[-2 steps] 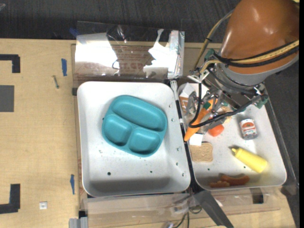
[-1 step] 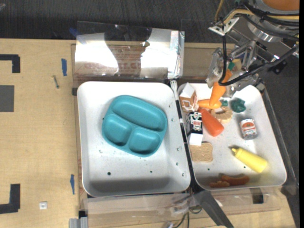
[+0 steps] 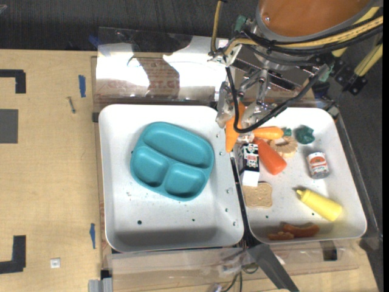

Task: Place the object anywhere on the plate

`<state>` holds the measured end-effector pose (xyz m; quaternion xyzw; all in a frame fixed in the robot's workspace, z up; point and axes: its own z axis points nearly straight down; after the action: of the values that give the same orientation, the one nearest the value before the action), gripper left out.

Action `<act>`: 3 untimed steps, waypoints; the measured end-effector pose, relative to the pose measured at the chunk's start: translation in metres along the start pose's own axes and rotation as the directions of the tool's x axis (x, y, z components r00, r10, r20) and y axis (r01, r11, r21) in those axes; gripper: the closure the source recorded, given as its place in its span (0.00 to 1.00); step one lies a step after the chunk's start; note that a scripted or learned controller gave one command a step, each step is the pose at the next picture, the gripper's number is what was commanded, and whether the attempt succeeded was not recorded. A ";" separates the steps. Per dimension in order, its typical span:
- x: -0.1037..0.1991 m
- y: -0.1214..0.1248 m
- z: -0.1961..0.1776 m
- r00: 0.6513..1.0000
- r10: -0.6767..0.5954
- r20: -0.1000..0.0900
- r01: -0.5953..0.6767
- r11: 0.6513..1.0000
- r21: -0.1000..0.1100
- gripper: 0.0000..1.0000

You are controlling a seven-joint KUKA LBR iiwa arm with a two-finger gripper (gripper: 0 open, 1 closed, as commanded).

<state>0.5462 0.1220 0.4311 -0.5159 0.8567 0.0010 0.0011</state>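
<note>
Two shallow white bins sit side by side on the bench. The left bin (image 3: 121, 212) holds a teal plate (image 3: 172, 159) with three compartments, lying flat near the bin's middle, slightly toward the far side. Nothing rests on the plate.

The right bin (image 3: 349, 181) holds a scatter of small items. An orange carrot-like piece (image 3: 268, 132) lies far-centre, with an orange-red piece (image 3: 273, 161) just near of it. A dark teal lump (image 3: 304, 134) sits to the right of the carrot, beside a pale tan piece (image 3: 285, 145). A small can with a red label (image 3: 317, 164) stands further right. A yellow squeeze bottle (image 3: 320, 204) lies on its side toward the near right. A slice of toast-coloured bread (image 3: 259, 194) lies flat near the bins' shared wall, with a small black-and-white carton (image 3: 250, 162) just far of it. A reddish-brown strip (image 3: 292, 229) lies along the near edge.

The arm comes in from the upper right, its orange band filling the top corner. The gripper (image 3: 238, 123) hangs over the far end of the wall between the bins. An orange object (image 3: 231, 140) hangs at its tip, over the divider; cables cross in front, so I cannot tell how the tip is set or whether it truly grips this piece.
</note>
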 end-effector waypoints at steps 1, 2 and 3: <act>-0.076 0.069 0.059 0.996 0.094 0.000 -0.094 0.996 -0.002 1.00; -0.075 0.066 0.056 0.995 0.099 0.003 -0.099 0.995 0.002 0.00; -0.077 0.066 0.044 0.995 0.100 0.013 -0.100 0.995 0.006 1.00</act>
<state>0.5238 0.2212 0.3873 -0.4721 0.8815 0.0016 0.0081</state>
